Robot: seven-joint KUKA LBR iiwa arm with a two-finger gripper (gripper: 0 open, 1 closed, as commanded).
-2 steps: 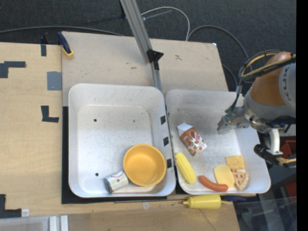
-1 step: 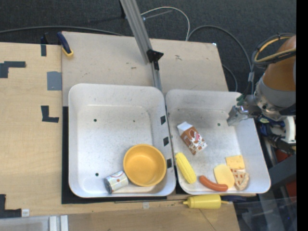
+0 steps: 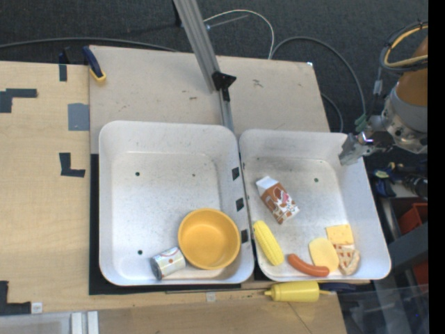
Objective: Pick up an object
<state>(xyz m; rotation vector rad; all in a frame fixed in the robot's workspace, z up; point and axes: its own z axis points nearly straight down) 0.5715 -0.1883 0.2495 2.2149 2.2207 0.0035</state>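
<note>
The gripper (image 3: pixel 354 147) is positioned over the right bin's (image 3: pixel 306 145) far rim, nothing seen held, finger state indeterminate, leaving the carton (image 3: pixel 277 200) and corn (image 3: pixel 268 242) accessible.

Robotics lab: taped plywood counter (image 3: pixel 42 186), two white bins (image 3: pixel 111 186) centre frame, loose cables (image 3: pixel 306 47) on dark carpet (image 3: pixel 313 5) upper frame.
</note>
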